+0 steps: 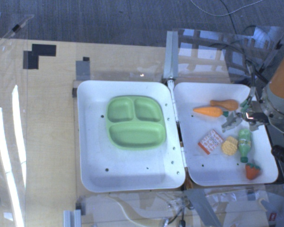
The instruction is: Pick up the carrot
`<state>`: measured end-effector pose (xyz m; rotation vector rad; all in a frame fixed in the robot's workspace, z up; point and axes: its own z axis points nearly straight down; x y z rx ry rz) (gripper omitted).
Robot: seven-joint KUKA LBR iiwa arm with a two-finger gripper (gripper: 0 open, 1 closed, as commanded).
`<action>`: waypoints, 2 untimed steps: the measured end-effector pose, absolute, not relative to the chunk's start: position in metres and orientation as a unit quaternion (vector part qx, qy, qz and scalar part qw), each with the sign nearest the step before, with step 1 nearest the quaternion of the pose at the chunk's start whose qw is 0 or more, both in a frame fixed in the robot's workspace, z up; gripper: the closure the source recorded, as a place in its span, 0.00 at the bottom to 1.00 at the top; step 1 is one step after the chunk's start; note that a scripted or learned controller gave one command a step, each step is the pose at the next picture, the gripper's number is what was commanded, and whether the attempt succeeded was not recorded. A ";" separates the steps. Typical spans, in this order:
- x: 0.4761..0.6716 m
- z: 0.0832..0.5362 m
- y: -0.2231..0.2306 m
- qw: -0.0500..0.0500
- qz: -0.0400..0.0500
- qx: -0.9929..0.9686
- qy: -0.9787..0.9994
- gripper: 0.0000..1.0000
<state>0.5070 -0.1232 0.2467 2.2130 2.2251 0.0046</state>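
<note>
The orange carrot (208,111) lies in the upper part of the right white bin (194,169), its tip pointing left. A brown drumstick (225,104) lies just behind it, almost touching. My gripper (231,122) hangs over the bin a little to the right of and below the carrot's thick end, apart from it. Nothing shows in its grasp. The grey arm with its orange band (281,79) enters from the right edge.
The right bin also holds a red-and-white packet (210,141), a yellow corn piece (229,146), a green bottle (244,143) and a red-orange toy (252,170). A green divided plate (135,122) sits in the left bin (92,169).
</note>
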 end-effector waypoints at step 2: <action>0.616 0.089 -0.122 0.005 0.003 0.595 0.804 0.00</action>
